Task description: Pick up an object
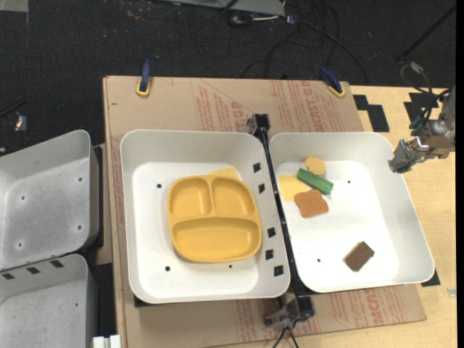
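We look down on two shallow white bins side by side. The left bin (138,216) holds a yellow plastic divided tray (214,220). In the right bin (377,194), a cluster sits at upper left: a round yellow piece (315,166), a green stick (315,181), a pale yellow slab (288,188) and an orange-brown toast-shaped piece (312,204). A dark brown square block (359,256) lies toward lower right. The gripper (403,158) hangs at the frame's right edge, beside that bin's rim.
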